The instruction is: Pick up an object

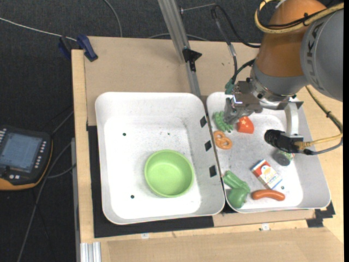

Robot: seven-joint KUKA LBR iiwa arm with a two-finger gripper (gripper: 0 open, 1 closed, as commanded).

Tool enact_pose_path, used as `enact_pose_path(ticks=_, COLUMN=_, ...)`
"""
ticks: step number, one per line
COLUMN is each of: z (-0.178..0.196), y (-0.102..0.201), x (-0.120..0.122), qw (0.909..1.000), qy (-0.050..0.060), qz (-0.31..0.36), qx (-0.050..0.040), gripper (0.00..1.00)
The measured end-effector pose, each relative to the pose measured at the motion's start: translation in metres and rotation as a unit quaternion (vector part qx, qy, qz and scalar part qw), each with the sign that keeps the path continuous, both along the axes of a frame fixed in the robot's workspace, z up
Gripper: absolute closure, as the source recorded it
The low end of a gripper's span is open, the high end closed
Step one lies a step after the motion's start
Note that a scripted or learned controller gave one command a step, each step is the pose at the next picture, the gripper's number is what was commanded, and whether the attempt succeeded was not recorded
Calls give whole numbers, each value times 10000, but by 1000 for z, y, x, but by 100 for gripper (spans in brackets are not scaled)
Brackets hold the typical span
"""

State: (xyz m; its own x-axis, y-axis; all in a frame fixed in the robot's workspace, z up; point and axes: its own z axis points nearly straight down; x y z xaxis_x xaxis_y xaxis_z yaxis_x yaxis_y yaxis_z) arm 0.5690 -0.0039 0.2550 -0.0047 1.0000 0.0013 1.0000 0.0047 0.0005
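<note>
Claw (233, 115): low in right bin (311, 173), far-left corner; finger state cannot be told | beside it: green leafy item (221, 120), red piece (246, 125), pretzel (222, 141) | nearer: small box (267, 174), sausage (268, 195), green pepper (235, 188) | left bin (114, 119): green bowl (169, 173).

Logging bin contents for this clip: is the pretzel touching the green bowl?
Apart. The camera view shows the pretzel in the right bin and the green bowl in the left bin, with both bin rims between them.
</note>
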Motion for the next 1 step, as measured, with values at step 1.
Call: enact_pose_path(ticks=1, z=2, y=56, x=13, qw=10000, qy=0, qz=3, qx=0, gripper=100)
